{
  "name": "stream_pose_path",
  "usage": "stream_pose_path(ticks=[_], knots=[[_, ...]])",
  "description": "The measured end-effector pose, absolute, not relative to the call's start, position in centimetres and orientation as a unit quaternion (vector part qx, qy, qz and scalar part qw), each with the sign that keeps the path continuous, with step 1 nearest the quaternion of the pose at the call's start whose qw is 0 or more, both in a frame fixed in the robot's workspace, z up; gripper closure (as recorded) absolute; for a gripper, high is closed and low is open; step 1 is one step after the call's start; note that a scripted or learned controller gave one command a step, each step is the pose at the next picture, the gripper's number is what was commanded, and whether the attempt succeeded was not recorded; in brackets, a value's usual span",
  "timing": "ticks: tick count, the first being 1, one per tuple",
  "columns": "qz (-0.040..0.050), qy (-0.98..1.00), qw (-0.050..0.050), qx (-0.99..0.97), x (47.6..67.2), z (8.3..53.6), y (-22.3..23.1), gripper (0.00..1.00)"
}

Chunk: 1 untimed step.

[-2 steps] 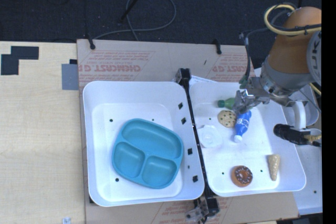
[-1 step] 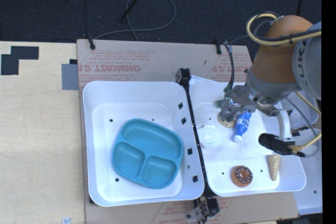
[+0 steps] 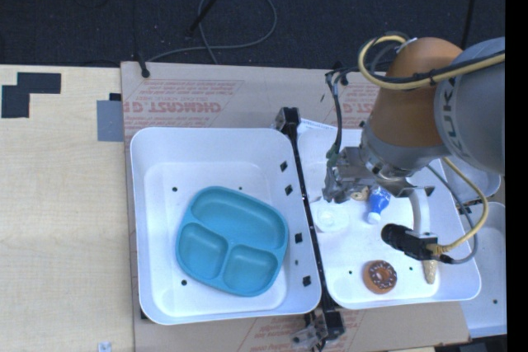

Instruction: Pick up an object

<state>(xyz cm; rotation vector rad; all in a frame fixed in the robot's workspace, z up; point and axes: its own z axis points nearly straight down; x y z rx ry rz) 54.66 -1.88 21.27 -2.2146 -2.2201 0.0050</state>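
A small blue-and-white item (image 3: 378,204), perhaps a bottle, is lying mid-way in the right bin (image 3: 458,278), just beside the end effector (image 3: 337,187). The end effector is hanging low by the wall between the bins, and whether it is open or gripping anything cannot be told. A donut (image 3: 380,276) and a cone (image 3: 430,269) are sitting near the front rim. The end effector is risking a clip on that wall, or a nudge that sends the item rolling. Open room is lying toward the front-left floor.

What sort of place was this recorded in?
Likely a robotics lab bench: an industrial arm over the right bin, a left bin beside it, both on cardboard, loose cables on the dark floor behind.
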Motion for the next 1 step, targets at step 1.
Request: stream_pose_path(ticks=[1], knots=[[0.0016,-0.708,0.003,-0.706,52.70,21.59,2.12,1.00]])
